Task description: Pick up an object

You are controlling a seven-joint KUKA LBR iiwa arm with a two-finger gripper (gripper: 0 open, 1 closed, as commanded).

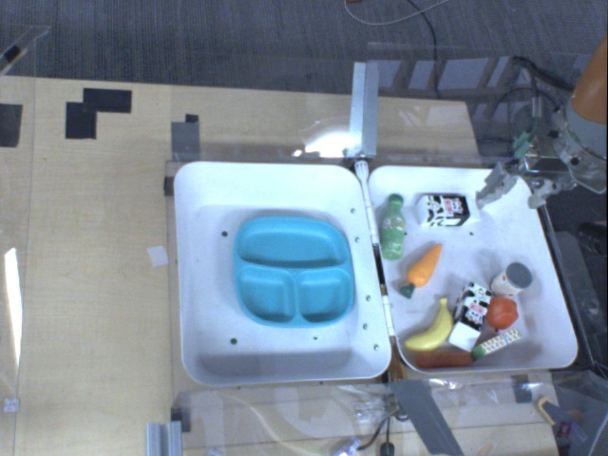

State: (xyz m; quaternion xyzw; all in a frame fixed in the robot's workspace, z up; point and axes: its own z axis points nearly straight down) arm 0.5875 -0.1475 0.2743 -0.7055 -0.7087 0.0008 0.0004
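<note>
Claw [514, 180] hangs at 1 o'clock over the right shallow white plastic bin [560, 335], fingers spread apart, nothing between them. Candidate items lie loose below: green plastic bottle [392, 226], orange plastic carrot [425, 265] at centre, yellow plastic banana [432, 328] at 6 o'clock, black-and-white printed carton [444, 209] nearest, at 11 o'clock. Blue three-section plastic tray [290, 269] sits in left white bin [195, 255]. Pick likely not yet begun.
</note>
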